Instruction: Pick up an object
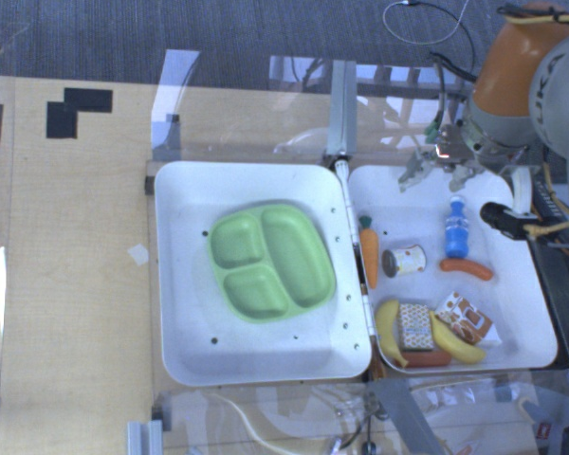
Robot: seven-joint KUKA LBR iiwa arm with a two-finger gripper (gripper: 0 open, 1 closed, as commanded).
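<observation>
Arm w/ orange band enters from right. Hand over back edge of right bin, fingers spread, nothing btwn them. Right bin contents: blue bottle just below hand; sausage beside it; small can on its side, mid-bin; carrot along left wall; bananas, patterned box and snack packet clustered at front. Left bin holds green divided tray. Both bins sit on desk.

Gripper above right bin; green tray in left bin.
</observation>
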